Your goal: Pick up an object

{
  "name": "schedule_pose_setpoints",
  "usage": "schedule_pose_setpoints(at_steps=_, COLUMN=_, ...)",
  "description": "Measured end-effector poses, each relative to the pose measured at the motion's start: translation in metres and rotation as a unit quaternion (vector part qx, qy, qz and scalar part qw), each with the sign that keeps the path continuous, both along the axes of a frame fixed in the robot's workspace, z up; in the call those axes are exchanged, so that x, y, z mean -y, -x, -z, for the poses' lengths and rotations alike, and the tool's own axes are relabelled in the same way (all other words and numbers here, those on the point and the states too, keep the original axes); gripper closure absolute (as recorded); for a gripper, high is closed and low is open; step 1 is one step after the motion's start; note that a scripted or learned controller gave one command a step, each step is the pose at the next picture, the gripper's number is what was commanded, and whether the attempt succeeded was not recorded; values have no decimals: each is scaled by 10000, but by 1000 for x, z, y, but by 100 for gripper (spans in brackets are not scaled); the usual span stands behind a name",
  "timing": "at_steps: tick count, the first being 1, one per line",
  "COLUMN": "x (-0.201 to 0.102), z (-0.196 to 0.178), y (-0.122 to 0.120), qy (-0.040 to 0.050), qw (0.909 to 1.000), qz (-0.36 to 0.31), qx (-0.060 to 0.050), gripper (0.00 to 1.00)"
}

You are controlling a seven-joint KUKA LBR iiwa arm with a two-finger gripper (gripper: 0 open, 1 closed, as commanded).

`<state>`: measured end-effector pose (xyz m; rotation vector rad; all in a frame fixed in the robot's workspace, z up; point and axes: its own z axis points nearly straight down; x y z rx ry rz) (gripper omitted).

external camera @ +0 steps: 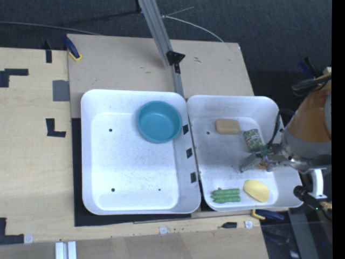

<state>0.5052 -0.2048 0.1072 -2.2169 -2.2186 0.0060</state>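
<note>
A: Objects available for pickup: state location, largest item first.

B: Bench (32, 198), light wood, carries two shallow white bins side by side. Left bin (97, 161) holds one blue bowl (159, 122), upright, in its upper right corner, close to the wall shared with the neighbour. Right bin (207, 155) holds four smaller items.

A: List the four.

B: Tan block (227, 126), lying flat in the upper middle of the right bin. Yellow lemon-shaped piece (256, 190), at the lower right, near the front rim. Green bean pod (226, 195), just beside the yellow piece on its left, apart from it. Small can (252, 139) with a green and white label, tilted, just right of and below the tan block.

A: Arm position?

B: Arm (312, 123) enters from the right edge, orange band above the right bin's rim. Gripper (253, 163) sits low inside the right bin, between the can above and the yellow piece below.

A: Finger condition?

B: Fingers (247, 166) point left and down toward the bin floor. The spread cannot be determined; the tips blur together. No item is visible between them. The can lies just beside the gripper's upper side; contact cannot be confirmed.
</note>
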Motion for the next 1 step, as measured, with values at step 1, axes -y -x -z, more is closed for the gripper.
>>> schedule_pose_setpoints(at_steps=1, x=-1, z=-12, y=-1, qy=-2, qw=10000, qz=-9, qx=12, gripper=100)
